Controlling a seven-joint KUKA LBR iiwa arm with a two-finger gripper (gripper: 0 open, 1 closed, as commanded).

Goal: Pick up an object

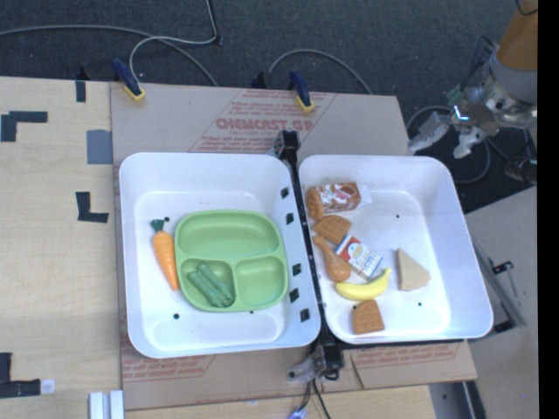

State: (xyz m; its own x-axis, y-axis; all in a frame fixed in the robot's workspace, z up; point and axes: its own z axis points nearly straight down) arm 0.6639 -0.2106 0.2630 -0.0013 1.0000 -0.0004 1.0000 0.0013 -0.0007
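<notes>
Hovering off right bin's far corner, hand holds nothing; finger spacing unclear, cannot tell. Likely target: banana, front-centre of right bin, touching carton. Probably light, stiff, smooth toy; pinch across mid-curve.

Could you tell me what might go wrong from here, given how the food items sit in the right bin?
1. The banana, small carton and waffle pieces lie touching in the right bin, so a grasp may catch two items or slip.
2. The hand is above the bin's far corner, so a descent could strike the rim.
3. The cheese wedge may slide from a pinch.
</notes>
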